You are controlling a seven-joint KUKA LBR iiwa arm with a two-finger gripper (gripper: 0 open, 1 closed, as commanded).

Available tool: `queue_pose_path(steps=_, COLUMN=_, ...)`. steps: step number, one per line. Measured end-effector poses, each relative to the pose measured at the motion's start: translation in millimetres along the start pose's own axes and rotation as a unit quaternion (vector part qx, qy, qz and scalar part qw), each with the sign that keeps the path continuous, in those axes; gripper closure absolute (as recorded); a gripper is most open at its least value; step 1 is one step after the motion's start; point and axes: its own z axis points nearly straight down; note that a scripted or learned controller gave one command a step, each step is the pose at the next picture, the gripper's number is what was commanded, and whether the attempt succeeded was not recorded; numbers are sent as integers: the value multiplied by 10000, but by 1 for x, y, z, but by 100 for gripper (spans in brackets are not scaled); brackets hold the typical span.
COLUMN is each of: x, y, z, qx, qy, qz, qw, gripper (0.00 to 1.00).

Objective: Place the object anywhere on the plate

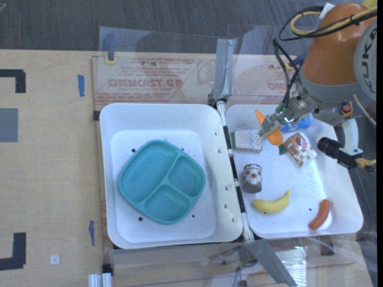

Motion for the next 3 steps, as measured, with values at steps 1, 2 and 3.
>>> queue_pose_path(steps=1, x=105, y=-9, z=19, qx=17, qy=10, qz=-452, qw=9990, gripper=100)
queue_pose_path(steps=2, x=164, y=7, z=45, qx=24, qy=16, qz=-982, qw=9952, gripper=100)
queue_pose_path(steps=3, x=163, y=7, z=45, qx=21, qy=14, qz=-976, qw=9952, gripper=0)
